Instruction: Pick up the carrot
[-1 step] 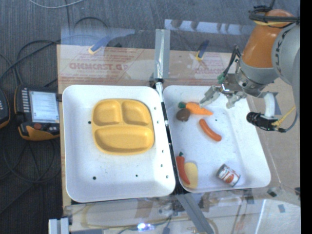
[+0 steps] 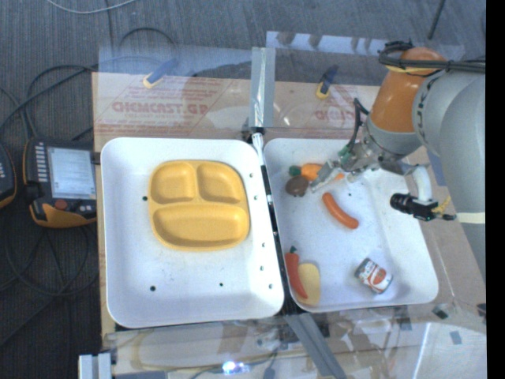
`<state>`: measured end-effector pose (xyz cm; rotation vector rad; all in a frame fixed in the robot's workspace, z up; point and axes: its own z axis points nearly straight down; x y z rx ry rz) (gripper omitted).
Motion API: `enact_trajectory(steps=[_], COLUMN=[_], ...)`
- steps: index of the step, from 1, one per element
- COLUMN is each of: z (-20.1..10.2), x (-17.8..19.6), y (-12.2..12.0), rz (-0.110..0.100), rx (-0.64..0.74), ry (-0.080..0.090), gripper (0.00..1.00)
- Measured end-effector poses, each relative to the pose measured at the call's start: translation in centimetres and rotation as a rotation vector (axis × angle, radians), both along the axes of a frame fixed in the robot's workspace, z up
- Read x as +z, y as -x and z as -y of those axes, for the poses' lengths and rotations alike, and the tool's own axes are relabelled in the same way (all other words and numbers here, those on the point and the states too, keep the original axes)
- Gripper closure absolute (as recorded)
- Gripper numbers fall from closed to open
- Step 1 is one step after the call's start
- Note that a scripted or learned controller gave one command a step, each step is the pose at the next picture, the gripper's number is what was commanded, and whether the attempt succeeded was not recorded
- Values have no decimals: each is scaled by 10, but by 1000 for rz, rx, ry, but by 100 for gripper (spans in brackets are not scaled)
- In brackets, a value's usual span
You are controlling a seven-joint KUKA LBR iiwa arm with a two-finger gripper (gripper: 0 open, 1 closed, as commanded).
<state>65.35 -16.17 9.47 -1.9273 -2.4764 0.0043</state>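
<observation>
1. Your arm's two-finger tool [image 2: 338, 166] hovers low in the right white bin [image 2: 410, 283]; whether it is open or closed, you cannot tell.
2. The small orange carrot with a green top [image 2: 309, 170] lies just beside it, apparently not yet lifted.
3. You count one carrot, one orange-red sausage [image 2: 340, 211], one small tin can [image 2: 372, 275] and two bins.
</observation>
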Motion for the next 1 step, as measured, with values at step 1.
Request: enact_trajectory(steps=[1], z=[-4], x=[-5], y=[-13], rz=[-7], rx=[312], ry=[6], gripper=[0])
